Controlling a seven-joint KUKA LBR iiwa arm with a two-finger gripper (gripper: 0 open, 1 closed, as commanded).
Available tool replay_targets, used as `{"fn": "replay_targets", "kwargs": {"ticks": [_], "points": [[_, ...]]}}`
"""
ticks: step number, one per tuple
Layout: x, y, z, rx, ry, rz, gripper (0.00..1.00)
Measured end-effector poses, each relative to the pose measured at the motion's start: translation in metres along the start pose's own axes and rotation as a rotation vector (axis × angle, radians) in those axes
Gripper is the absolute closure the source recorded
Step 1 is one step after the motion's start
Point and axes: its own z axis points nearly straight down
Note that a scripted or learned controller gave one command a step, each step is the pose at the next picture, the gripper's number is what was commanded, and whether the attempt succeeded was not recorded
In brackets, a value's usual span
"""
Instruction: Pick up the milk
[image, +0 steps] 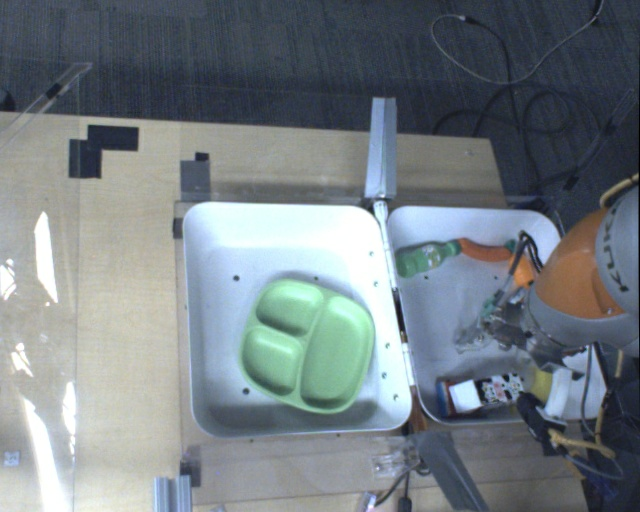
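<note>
A pale wooden bench (120, 300) carries two shallow white bins side by side, the left bin (215, 240) holding a green compartment plate (308, 345) and the right bin (440, 310) holding the smaller goods; the grey KUKA arm (585, 280), orange band uppermost, reaches in from the right over the right bin's right half. A green bottle (425, 257) lies at that bin's far left corner with an orange item (488, 252), possibly a carrot, just to its right along the far wall. The milk (483, 393), a small carton with a black-and-white pattern and a red end, lies on its side against the near wall of the right bin, its long axis running left to right and its red end pointing left. The gripper (492, 325) hangs over the middle of the same bin, so the carton sits on its near side and almost directly in line with it, close but apart; whether the gripper is wide or narrow cannot be told from this angle, and nothing is seen held in it. The pick likely calls for a short shift toward the near wall, closing across the carton's short width
</note>
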Motion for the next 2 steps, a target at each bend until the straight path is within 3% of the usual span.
{"fn": "replay_targets", "kwargs": {"ticks": [1,2], "points": [[0.02,0.011,0.0,0.001,0.0,0.102,0.0],[0.001,0.071,0.002,0.002,-0.001,0.029,0.0]]}}
